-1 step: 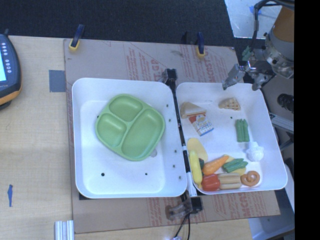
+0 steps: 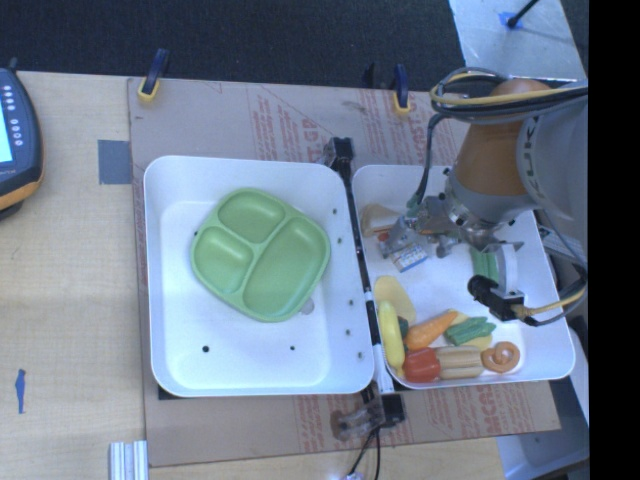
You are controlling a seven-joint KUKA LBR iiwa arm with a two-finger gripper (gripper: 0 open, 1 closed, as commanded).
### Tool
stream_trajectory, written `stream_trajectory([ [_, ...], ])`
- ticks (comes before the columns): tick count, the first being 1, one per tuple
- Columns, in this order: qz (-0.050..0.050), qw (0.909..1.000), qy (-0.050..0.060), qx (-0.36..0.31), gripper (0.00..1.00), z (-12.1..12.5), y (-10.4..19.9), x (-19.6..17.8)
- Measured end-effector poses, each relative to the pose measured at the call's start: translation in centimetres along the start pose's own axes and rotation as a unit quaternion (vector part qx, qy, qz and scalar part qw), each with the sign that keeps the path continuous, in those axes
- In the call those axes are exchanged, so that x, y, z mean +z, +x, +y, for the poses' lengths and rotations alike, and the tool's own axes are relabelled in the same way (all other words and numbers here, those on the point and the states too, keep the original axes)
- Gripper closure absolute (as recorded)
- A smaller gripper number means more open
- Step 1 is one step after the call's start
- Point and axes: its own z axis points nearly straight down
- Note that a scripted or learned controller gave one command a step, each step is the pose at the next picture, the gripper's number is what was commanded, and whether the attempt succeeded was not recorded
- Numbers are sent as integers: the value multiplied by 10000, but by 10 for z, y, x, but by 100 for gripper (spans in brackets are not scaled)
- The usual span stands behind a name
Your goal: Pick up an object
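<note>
- Reach first: my arm (image 2: 500,158) comes in from the right and hangs over the far half of the right bin (image 2: 555,268), with my gripper (image 2: 418,230) low over the clutter at that bin's far-left corner.
- Whether I have anything in my grasp I cannot tell; the wrist hides the tip from this slant.
- My likeliest target is the small packet (image 2: 408,258) just under the tip, near the bin's left wall. Its outline is blurred, so I only guess that its long axis runs slantwise, from the left wall toward the bin's middle.
- To do this step well, I should come straight down, centred on the packet, and close across its short side, well off the wall.
- Other pieces lie along the near edge: a yellow banana (image 2: 390,334) lengthwise along the left wall, a carrot (image 2: 432,329) slanting from near-left to far-right, a green piece (image 2: 469,331), and a doughnut (image 2: 500,356) by the near-right corner.
- In the left bin (image 2: 160,268), a green divided plate (image 2: 262,254) sits mid-floor, well apart.
</note>
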Motion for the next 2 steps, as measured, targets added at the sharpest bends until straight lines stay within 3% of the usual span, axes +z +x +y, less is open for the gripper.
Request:
stream_trajectory([
  [1, -20, 9999, -111, -11, 0, 65, -4, 15],
  [2, -19, 10000, -81, -8, 100, 62, -5, 3],
])
